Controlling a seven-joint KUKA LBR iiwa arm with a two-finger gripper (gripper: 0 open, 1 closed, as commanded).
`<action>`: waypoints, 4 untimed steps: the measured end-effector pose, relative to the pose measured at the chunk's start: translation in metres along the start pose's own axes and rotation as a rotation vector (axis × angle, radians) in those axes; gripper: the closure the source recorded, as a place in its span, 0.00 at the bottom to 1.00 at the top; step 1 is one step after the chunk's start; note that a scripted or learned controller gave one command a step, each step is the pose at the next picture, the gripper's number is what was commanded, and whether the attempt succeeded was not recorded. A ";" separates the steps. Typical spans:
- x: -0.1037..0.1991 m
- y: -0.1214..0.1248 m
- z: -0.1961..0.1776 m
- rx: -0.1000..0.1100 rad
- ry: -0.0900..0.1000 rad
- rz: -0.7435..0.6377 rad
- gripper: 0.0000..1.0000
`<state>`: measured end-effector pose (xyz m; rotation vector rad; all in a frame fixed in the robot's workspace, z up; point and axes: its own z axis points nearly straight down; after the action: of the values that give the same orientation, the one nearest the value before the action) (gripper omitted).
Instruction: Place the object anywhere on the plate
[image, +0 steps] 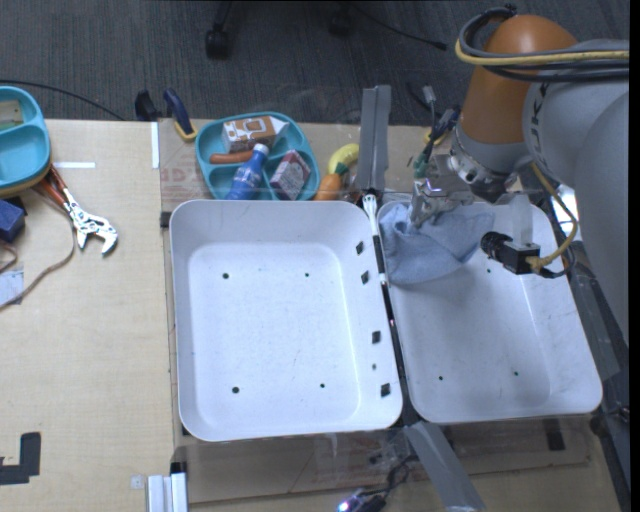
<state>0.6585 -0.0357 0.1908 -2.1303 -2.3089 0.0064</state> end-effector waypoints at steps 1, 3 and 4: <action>-0.001 0.000 -0.040 -0.002 0.001 0.000 1.00; 0.086 -0.025 -0.051 -0.003 0.001 -0.794 1.00; 0.133 -0.035 -0.050 -0.004 0.000 -1.190 1.00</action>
<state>0.6128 0.0944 0.2408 -0.4693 -3.1064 0.0003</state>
